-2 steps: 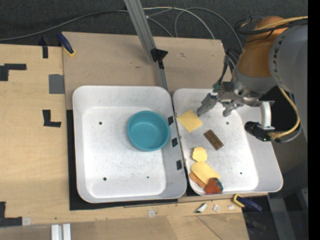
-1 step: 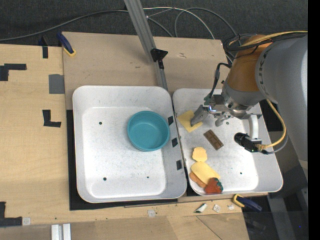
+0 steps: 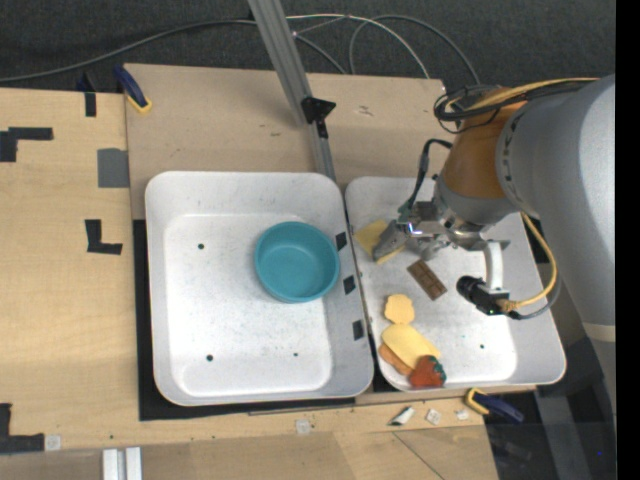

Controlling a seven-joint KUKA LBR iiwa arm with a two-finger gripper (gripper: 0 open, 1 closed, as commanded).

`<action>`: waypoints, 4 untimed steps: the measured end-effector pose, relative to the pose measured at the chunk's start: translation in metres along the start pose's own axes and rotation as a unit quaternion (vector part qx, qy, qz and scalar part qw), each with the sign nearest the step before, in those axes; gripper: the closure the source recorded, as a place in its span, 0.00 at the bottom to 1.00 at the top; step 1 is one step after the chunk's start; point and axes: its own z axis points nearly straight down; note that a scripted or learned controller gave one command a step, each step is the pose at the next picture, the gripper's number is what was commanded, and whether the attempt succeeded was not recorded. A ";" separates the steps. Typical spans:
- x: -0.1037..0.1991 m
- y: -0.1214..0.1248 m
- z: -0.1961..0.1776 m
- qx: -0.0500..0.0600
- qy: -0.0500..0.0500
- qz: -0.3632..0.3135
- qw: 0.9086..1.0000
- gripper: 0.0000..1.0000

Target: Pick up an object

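Objects for picking lie in the right bin (image 3: 530,363): a pale yellow wedge-shaped piece (image 3: 373,235) near the bin's upper left corner, a small brown rectangular block (image 3: 427,280) toward the middle, a round yellow-orange piece (image 3: 399,309) below it, and at the bin's lower left a yellow and orange toy food item (image 3: 403,347) touching a red strawberry-like piece (image 3: 428,372). The left bin (image 3: 180,268) holds a teal bowl (image 3: 295,260), upright, sitting right of its centre.

The grey arm (image 3: 560,158) reaches in from the right, its orange band (image 3: 475,168) above the wrist. The gripper (image 3: 392,249) hangs low over the upper left part of the right bin, just beside the pale yellow wedge, with the brown block close below it. Whether its fingers are apart or together cannot be told, and nothing is plainly seen between them. A black cylindrical fitting (image 3: 480,293) with a yellow cable hangs from the wrist over the bin's middle.
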 end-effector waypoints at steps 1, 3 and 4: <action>0.001 0.000 -0.011 0.000 0.000 -0.001 1.000 1.00; 0.000 -0.003 -0.116 -0.002 0.001 0.000 1.000 1.00; 0.004 -0.006 -0.160 -0.002 0.001 0.000 1.000 1.00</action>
